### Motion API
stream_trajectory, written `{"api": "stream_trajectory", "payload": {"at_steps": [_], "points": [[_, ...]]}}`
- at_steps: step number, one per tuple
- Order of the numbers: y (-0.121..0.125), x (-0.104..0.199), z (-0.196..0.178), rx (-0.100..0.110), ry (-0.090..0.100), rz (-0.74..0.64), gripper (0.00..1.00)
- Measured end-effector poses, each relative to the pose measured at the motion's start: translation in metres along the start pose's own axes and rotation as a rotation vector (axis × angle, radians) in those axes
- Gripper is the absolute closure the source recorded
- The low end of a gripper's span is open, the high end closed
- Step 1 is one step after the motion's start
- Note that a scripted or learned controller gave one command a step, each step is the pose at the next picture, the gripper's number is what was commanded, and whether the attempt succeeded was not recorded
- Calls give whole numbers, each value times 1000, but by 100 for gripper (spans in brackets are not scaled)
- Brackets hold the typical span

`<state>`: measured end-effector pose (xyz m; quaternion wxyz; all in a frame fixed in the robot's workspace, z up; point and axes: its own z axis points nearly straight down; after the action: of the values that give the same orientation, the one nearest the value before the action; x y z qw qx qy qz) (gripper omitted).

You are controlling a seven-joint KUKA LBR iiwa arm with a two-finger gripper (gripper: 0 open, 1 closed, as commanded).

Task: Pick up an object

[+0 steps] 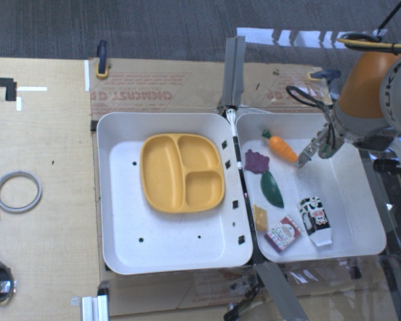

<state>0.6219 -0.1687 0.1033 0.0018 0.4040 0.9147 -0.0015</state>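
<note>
Pale wood grain covers the bench (pixel 40 246) you are looking down on, with a sheet of brown printed cardboard (pixel 160 92) laid flat behind the bins. Your two bins are glossy white plastic with rounded corners: the left bin (pixel 120 246) is the roomier, the right bin (pixel 361 212) sits edge to edge with it. In the left bin you have a matte yellow plate (pixel 182 172), rounded-square and moulded into three compartments. Your arm (pixel 371 95) comes in from the right, a smooth orange band over grey metal, and the gripper (pixel 306 158) points down into the upper part of the right bin, its slim grey tip just beside the carrot (pixel 281 147); you cannot tell from here how far its fingers are parted, and nothing is visibly held between them. The carrot is a smooth orange cone with a green stub, lying tilted near the bin's back wall. Below it, near the dividing wall, lie a crinkled purple piece (pixel 256 161) and a glossy dark green leaf shape (pixel 272 189). Further forward you have a boxy black-and-white carton (pixel 314 219), a flat red-and-white packet (pixel 283 234), and a small tan wedge (pixel 260 217). On the bench at far left rests a grey tape ring (pixel 17 191).
</note>
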Motion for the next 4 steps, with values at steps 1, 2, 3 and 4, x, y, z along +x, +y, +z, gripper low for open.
{"api": "stream_trajectory", "payload": {"at_steps": [1,2,3,4], "points": [[0,0,0,0,0,0,0],[4,20,12,3,4,756,0],[43,21,11,1,2,674,0],[29,72,11,1,4,454,0]]}}
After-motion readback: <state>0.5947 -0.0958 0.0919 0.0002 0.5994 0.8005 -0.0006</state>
